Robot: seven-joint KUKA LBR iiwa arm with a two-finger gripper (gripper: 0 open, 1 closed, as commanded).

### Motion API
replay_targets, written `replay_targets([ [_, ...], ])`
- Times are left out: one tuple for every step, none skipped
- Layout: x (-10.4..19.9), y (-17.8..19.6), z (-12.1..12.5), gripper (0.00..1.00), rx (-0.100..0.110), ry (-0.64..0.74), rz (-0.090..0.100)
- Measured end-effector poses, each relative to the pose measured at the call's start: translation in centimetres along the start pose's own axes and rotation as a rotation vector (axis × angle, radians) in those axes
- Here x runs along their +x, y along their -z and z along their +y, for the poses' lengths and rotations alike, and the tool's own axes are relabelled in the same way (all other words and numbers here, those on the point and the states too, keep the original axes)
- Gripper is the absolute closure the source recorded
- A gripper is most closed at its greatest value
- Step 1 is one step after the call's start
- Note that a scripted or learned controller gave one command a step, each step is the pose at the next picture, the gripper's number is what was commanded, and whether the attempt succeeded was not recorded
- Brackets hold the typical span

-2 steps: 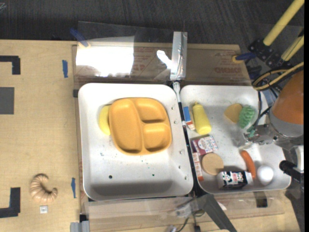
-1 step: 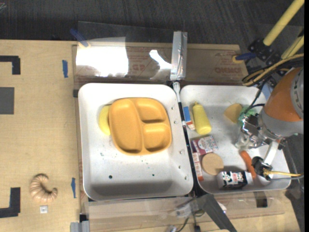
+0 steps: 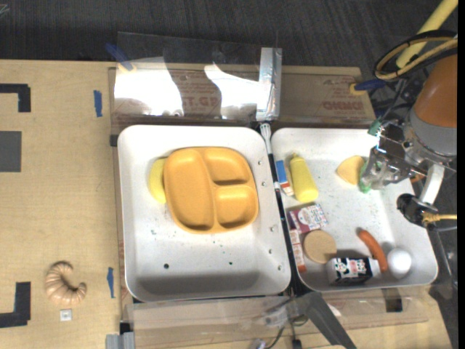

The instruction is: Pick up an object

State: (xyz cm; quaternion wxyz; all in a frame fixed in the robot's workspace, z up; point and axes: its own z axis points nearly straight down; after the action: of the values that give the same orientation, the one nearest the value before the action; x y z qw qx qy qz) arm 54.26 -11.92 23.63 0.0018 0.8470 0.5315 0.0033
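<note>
The right bin (image 3: 341, 138) holds a yellow bottle (image 3: 303, 179), a yellow wedge (image 3: 349, 169), a small printed packet (image 3: 308, 216), a round tan disc (image 3: 319, 246), a black can (image 3: 352, 269), a red-orange chili (image 3: 370, 244) and a white ball (image 3: 399, 261). My gripper (image 3: 375, 171) hangs over the right side of this bin, just right of the yellow wedge. Nothing shows between its tips. The left bin (image 3: 145, 253) carries a large yellow divided tray (image 3: 211, 187), with a yellow object (image 3: 155, 178) peeking out at the tray's left edge.
A tan croissant-shaped toy (image 3: 65, 282) lies on the bench at the lower left, outside the bins. A clear plastic sheet (image 3: 196, 86) lies behind the left bin. Cables (image 3: 407, 49) run at the upper right beside the arm.
</note>
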Motion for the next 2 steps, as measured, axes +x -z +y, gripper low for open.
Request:
replay_targets([
  [4.2,7.1,-1.0,1.00,0.005,-0.463,-0.005],
  [0.9,15.8,4.3,1.00,0.002,-0.443,-0.004],
])
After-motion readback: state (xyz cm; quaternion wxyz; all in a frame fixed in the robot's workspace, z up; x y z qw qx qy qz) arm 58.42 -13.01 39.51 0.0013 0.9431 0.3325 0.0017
